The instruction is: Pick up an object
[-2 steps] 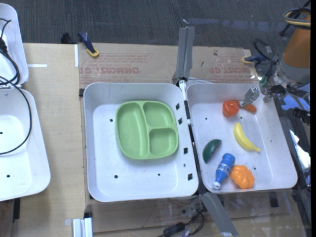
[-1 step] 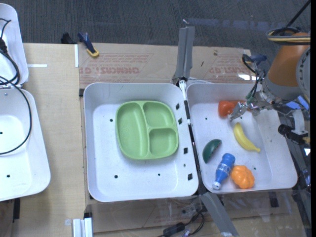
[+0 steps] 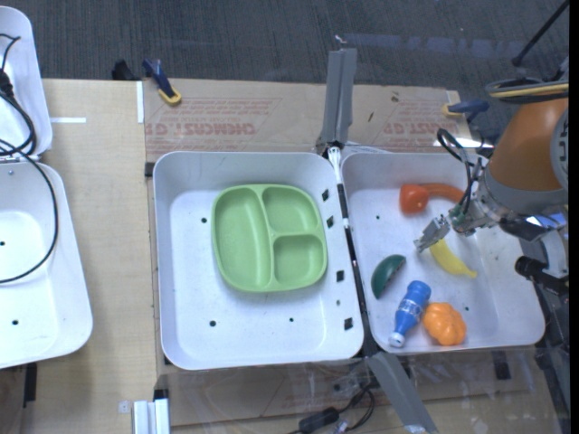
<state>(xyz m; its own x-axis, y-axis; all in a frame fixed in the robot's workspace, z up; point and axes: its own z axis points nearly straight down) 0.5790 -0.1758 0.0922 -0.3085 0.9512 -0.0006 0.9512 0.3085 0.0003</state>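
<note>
divided plate [image 3: 270, 238] in left bin [image 3: 176, 269]

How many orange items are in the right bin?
2: an orange scoop at the bin's far side, and an orange fruit at the near edge beside the blue bottle. None seem hidden.

- Illumination: even, diffuse and bright, apparently from overhead; no hard-edged shadows on the brown cardboard-covered worktop [image 3: 244, 116].
- Exposure: the two shallow white plastic bins [image 3: 181, 242] read near-white yet keep their rim detail.
- Glare: a soft sheen on the pale green three-compartment plate [image 3: 269, 237] and a faint highlight on the arm's orange band [image 3: 534, 143].
- Shadows: soft, short shadows under the plate and along the inner bin walls.
- Focus: the centre is acceptably sharp; the metallic end effector [image 3: 434, 234] appears slightly soft.
- Background: the dark grey floor [image 3: 226, 16] is dim.
</note>
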